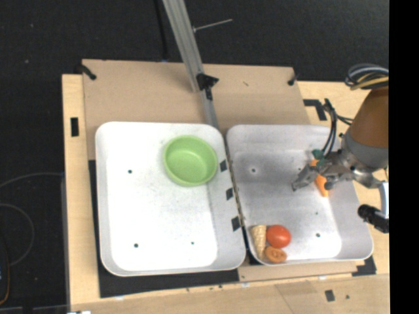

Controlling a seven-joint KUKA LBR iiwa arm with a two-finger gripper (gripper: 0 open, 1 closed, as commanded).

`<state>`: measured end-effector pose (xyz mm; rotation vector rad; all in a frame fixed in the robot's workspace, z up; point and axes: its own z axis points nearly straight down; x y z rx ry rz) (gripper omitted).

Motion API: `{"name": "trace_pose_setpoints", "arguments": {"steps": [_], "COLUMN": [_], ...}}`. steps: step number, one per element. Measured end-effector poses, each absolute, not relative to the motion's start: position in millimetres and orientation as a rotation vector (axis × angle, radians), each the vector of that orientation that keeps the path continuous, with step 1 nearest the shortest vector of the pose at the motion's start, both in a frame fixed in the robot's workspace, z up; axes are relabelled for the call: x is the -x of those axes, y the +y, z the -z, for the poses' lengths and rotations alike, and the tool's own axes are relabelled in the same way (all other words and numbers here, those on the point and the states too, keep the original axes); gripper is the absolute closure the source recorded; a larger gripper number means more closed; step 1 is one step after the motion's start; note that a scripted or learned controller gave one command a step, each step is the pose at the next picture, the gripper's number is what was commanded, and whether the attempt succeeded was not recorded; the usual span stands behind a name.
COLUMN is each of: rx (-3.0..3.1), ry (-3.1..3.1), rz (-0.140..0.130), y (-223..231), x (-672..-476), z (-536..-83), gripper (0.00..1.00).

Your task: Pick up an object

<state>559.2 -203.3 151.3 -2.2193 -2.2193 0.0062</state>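
Three candidates: a cream ridged cone-like piece [258, 235], a round glossy red tomato-like piece [279, 235] and a small orange-brown piece [275, 255] huddle touching one another at the near rim of the right bin [275, 149].
Task's thing: any of those three would serve; the red one looks the easiest, being round, smooth and on top of the cluster.
Right bin surface: shallow white plastic, scuffed grey across its middle, with small dark dots.
Gripper [308, 178]: it hangs over the right bin's middle right, well apart from the cluster; nothing visible is held, and whether its fingers are spread or closed cannot be told.
Orange bit [321, 185]: a small orange piece beside the gripper, seemingly part of the tool.
Doing it well: in my judgement, move toward the near rim, centre over the red piece, and descend straight so the neighbours and the rim are not struck.
Left bin [118, 195]: matching white tray, cleaner.
Green bowl [190, 161]: smooth, round, light green plastic, at the left bin's far part.
Far off: a slanted metal bar [185, 38] over brown board.
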Motion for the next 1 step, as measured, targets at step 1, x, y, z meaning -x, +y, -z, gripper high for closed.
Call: {"name": "trace_pose_setpoints", "arguments": {"steps": [1], "rx": [2.225], "ry": [-2.222], "rz": [-0.001], "y": [-204.5], "x": [-559.5], "z": [-101.6], "gripper": [0.0]}}
